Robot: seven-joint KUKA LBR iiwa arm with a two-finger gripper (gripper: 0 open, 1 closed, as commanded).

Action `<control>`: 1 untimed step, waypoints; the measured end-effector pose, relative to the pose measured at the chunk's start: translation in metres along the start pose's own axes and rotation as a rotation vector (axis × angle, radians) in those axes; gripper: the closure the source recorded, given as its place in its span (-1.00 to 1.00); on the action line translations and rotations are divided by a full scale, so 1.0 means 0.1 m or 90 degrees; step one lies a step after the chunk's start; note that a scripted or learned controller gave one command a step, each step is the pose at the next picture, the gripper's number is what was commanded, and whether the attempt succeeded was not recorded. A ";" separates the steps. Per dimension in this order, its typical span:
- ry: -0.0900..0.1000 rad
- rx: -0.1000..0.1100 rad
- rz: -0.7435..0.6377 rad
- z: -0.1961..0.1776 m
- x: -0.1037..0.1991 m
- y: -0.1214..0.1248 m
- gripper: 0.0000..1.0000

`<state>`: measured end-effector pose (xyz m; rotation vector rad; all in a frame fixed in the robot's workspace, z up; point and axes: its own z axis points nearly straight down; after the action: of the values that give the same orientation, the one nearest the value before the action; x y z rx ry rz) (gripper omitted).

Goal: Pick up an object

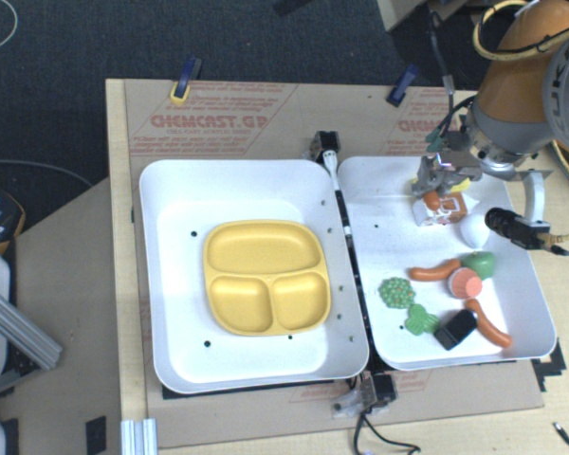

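On the cardboard-topped bench (266, 112), in the right bin (379, 188), the gripper (437, 197) hangs at the far end — whether its fingers clasp the orange-and-white object (440, 207) beneath them I cannot tell.

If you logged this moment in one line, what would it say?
arm: over right bin far end | gripper: low by small orange-white object | grasp: unclear | yellow tray: left bin

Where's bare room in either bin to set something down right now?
Left bin: a bare white band rings the yellow divided plate, widest along the far side. Right bin: its near-left floor by the divider is free, from the far rim down to the broccoli. Crowded: the near-right cluster around the sausage and black block, and under the pincer.
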<state>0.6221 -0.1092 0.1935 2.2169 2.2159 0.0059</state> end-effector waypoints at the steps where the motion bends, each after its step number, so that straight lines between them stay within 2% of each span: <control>1: 0.001 0.001 -0.001 -0.34 0.00 0.01 1.00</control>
<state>0.6232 -0.1092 0.2271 2.2172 2.2189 0.0045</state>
